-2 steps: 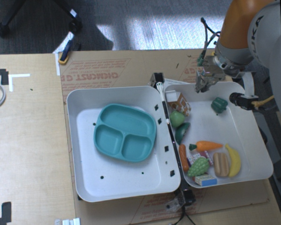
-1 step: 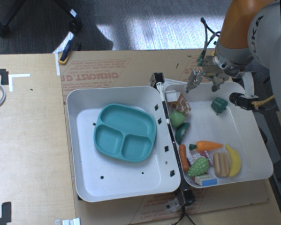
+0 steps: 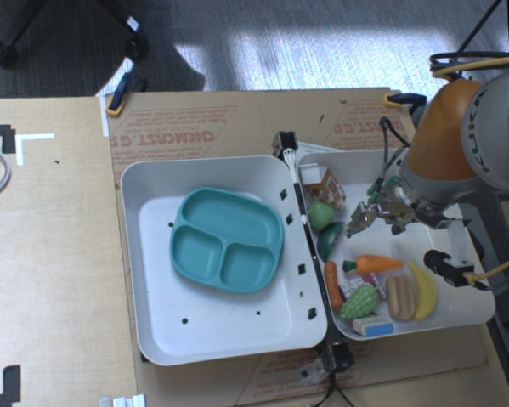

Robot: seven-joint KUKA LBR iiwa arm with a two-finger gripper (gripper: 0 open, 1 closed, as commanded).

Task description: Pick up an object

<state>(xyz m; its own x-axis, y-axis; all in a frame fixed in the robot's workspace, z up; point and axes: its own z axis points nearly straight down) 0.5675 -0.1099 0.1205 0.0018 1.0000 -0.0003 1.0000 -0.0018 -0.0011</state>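
The pickup looked unfinished. A wooden bench (image 3: pixel 54 277) stood on grey carpet (image 3: pixel 314 34), bearing two white bins. The left bin (image 3: pixel 151 331) held a teal divided plate (image 3: pixel 227 240). The right bin (image 3: pixel 465 315) held toy food: carrot (image 3: pixel 378 263), banana (image 3: pixel 425 290), green pepper (image 3: pixel 320 214). The gripper (image 3: pixel 367 215) hovered above them, fingers parted, gripping nothing.

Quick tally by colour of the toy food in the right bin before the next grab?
Green: 3, pear, leafy piece, bumpy piece
Orange: 2, carrot, sausage
Yellow: 1, banana
Tan: 1, bread roll
Total: 7 that I can tell apart; small packets not counted.
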